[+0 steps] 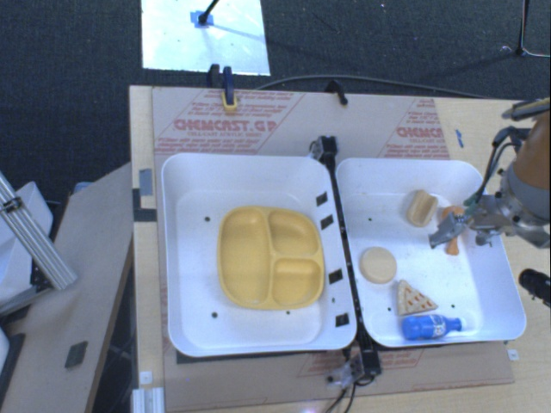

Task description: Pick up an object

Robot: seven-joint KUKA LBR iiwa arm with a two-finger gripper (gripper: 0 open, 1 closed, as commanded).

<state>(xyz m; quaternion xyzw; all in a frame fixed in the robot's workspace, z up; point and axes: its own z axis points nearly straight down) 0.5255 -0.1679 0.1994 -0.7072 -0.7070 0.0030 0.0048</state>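
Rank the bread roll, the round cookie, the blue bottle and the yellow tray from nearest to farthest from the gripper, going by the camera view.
From the gripper, at the right bin's right side:
1. Bread roll, just to its left, near the bin's far wall.
2. Round cookie, mid-bin, toward the divider.
3. Blue bottle, at the near wall; close to the cookie's range, slightly farther.
4. Yellow tray, in the left bin.

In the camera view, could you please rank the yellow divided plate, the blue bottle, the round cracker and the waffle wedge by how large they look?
1. yellow divided plate, by far the largest.
2. blue bottle.
3. round cracker and waffle wedge: these look about alike, so I would not rank one over the other.
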